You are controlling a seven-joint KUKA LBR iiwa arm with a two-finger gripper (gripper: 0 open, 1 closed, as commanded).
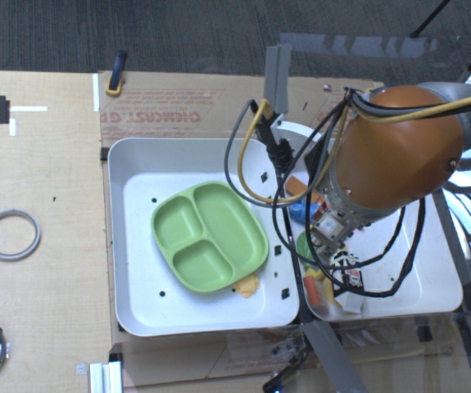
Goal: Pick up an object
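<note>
From my seat I see the green divided plate (210, 237) lying flat in the left bin (129, 219), its long axis running from the bin's upper left toward its lower right, with a small yellow piece (248, 285) touching its lower edge. The arm (395, 146) hangs over the right bin (432, 293), covering a jumble of small coloured items (305, 211), and I cannot tell how the jaws stand.
</note>
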